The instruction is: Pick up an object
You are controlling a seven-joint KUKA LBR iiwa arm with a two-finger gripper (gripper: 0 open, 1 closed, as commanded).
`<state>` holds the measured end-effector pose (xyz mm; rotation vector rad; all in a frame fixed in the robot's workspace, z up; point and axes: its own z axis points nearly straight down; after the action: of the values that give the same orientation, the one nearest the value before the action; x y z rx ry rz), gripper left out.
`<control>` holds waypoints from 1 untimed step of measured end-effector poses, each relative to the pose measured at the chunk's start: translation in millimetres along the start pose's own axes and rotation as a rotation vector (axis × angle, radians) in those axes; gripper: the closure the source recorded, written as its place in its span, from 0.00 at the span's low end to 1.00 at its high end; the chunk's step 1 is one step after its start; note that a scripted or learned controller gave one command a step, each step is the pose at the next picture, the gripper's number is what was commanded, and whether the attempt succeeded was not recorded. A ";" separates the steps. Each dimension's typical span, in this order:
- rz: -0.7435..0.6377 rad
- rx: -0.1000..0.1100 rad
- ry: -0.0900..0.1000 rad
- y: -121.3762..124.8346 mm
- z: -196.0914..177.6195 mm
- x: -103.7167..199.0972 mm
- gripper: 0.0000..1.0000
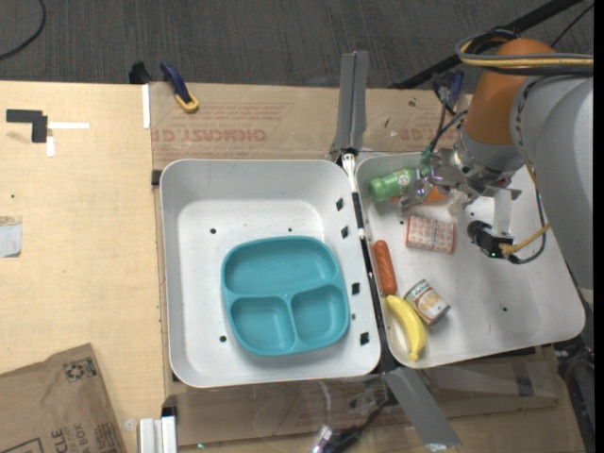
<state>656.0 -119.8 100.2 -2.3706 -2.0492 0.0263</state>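
Note:
My gripper (pixel 422 185) hangs low over the far part of the right bin (pixel 528 300), at the right end of a green bottle (pixel 386 185) that lies on its side. Something small and orange (pixel 435 194) peeks out just beneath the gripper. A pink patterned box (pixel 430 234) lies just in front of it. Nearer the front sit a red sausage (pixel 383 264), a small tin can (pixel 429 302) and a yellow banana (pixel 408 327). I see nothing clearly held.
The left bin (pixel 189 253) holds a teal divided plate (pixel 285 293). A grey divider post (pixel 352 102) rises between the bins at the back. The arm's grey body and orange band (pixel 500 92) overhang the right bin's far right corner, with cables trailing.

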 end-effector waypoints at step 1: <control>-0.001 0.004 0.007 0.7 1.0 -2.6 0.00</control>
<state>656.3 -122.5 99.3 -2.3639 -2.0456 0.0225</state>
